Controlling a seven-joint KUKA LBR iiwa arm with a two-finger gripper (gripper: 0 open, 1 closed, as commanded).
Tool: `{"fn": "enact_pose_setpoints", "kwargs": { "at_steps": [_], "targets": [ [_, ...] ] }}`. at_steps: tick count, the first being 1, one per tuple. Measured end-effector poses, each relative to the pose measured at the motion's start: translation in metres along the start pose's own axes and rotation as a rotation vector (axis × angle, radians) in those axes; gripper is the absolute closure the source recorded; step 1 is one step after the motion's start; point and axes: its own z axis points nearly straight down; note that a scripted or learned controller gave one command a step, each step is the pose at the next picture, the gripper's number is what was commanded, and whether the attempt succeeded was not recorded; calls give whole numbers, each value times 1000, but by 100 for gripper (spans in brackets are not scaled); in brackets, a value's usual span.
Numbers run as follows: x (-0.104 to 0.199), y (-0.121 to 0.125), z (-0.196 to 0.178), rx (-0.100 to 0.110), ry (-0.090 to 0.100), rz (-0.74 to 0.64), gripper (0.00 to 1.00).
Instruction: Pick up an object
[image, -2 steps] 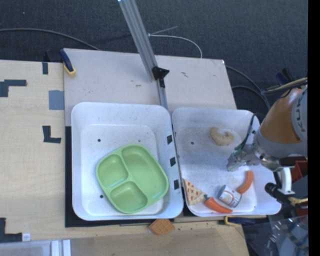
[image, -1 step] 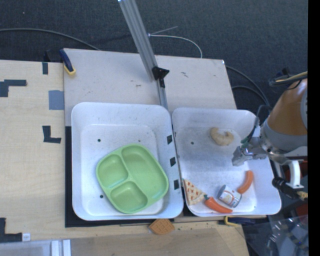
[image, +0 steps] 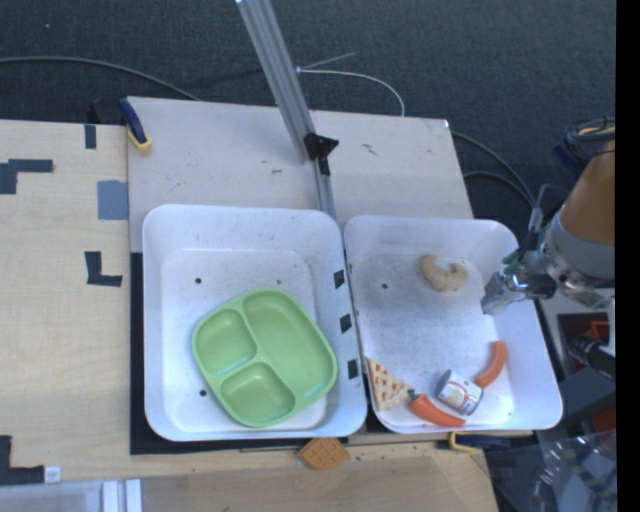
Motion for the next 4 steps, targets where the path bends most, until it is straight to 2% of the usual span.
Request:
{"fn": "enact_pose_setpoints", "kwargs": {
  "at_steps": [1, 4],
  "targets": [
    [0, 1, -53, 0, 0, 0, 100],
    [142, 27, -20, 8, 3, -4, 100]
  ]
}}
